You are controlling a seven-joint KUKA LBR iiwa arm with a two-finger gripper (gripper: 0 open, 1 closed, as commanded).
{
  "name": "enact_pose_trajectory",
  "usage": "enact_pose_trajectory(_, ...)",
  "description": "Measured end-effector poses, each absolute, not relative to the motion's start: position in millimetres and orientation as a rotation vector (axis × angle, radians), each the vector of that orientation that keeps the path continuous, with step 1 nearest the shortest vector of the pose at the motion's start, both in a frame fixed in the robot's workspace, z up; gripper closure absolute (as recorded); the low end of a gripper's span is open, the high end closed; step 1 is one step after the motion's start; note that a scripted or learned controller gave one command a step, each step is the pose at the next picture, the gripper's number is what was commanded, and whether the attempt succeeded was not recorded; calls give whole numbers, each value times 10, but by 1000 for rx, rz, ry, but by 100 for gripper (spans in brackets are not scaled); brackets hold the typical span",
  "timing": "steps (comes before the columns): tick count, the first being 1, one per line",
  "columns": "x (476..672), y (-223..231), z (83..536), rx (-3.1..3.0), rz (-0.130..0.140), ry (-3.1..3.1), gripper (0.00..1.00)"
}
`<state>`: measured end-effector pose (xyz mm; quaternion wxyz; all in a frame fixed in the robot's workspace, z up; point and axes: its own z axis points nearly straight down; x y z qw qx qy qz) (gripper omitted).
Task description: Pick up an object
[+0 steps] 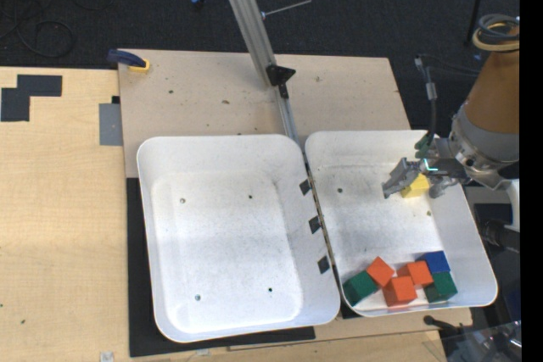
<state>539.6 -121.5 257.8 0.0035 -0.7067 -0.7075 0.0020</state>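
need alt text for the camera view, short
A grey arm with an orange band reaches from the right into the right-hand white bin, its claw around a small yellow block in the bin's upper part. Three orange, two green and one blue cube cluster at that bin's near edge, beside the left-hand white bin.

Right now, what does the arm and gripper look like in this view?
The arm shows a broad orange band above a grey wrist section. The gripper is grey metal with two slim fingers and a small teal-green light near its base. A thin dark cable or rod rises beside the wrist.
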Motion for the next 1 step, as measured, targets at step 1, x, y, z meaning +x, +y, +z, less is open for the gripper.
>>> enact_pose_trajectory(1,5401,-1231,2597,-2222,2,-2217,0)
